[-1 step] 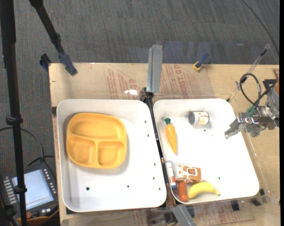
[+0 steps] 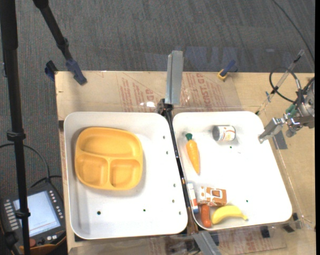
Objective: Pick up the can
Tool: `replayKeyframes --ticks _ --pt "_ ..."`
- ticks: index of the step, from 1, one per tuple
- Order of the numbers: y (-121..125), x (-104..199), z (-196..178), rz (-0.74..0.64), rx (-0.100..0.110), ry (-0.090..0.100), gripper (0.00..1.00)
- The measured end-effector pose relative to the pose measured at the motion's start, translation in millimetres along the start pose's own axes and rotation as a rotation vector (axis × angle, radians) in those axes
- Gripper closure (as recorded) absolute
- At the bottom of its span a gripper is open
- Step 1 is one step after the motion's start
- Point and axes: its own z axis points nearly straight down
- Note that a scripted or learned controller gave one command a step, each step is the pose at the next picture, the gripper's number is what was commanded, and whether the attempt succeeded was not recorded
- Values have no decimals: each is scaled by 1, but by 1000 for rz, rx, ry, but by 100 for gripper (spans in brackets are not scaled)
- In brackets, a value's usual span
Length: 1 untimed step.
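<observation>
Can [image 2: 224, 133]: on its side, upper part of the right bin [image 2: 266, 158].
Gripper [image 2: 276, 129]: at the frame's right edge, beside that bin's rim, apart from the can; grip state unclear.
Carrot [image 2: 193, 154]: left of the can.

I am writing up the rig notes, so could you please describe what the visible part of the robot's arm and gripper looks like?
At the camera view's right edge, the gripper is a small grey metal assembly with angular, bracket-like parts. Thin dark cables loop above it, and a small green spot sits near its wrist.
</observation>
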Motion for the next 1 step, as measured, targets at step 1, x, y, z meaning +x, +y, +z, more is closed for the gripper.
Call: replayKeyframes --ticks 1 --pt "12 -3 -60 -90 0 -1 0"
